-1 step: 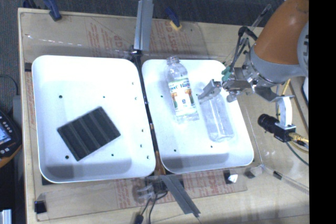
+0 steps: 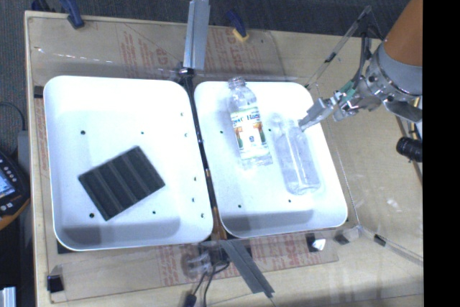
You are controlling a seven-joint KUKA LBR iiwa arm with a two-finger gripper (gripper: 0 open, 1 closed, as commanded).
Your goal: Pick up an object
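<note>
1. Reaching in from the right, the jaws (image 2: 310,118) hang at the upper right edge of the right bin (image 2: 327,216), tip slanted down toward its contents; whether they stand open or closed cannot be told, and nothing is seen between them.
2. Just below the tip lies a clear plastic bottle (image 2: 295,158), on its side along the bin floor, probably the nearest candidate for a pick.
3. Beside it, nearly touching, lies a labelled water bottle (image 2: 246,127), cap toward the far rim; the narrow gap between the two could crowd a grasp on either.
4. The left bin (image 2: 57,154) holds a dark ribbed slab (image 2: 121,182), flat and well apart from the arm.
5. A metal divider bar (image 2: 195,32) rises where the bins meet at the far side; blue clamps (image 2: 70,9) pin the sheet to the desk (image 2: 374,183).
6. The low bin rim under the wrist seems the chief obstacle to a descent.
</note>
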